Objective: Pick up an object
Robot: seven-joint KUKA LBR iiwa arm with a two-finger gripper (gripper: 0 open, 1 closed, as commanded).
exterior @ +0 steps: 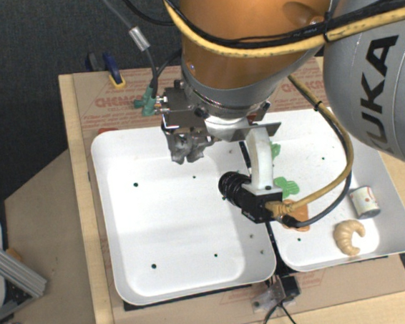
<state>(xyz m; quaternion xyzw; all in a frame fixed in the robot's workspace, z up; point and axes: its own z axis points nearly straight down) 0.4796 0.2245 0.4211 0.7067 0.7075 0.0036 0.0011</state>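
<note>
the grey arm with the orange band (260,29) filled the upper right of the frame and reached down toward the centre. its gripper (187,150) hung over the upper middle of the left shallow white plastic bin (166,226), close to that bin's far wall. the view from above did not show whether the gripper was open or closed, and nothing could be seen held in it.

the things to pick lay in the right shallow white plastic bin (317,153). a tan croissant-shaped toy (349,236) sat in the lower right corner, and a small white and silver cylinder (363,200) lay just above it, near the right wall. a flat bright green piece (286,183) lay near the bin's left side, with a second green scrap (275,150) above it, partly hidden by the robot. a flat orange piece (301,219) showed below the green one, mostly covered.

both bins rested on a brown cardboard sheet with red print (81,170). a small blue and yellow tool (113,71) lay at its upper left edge.
</note>
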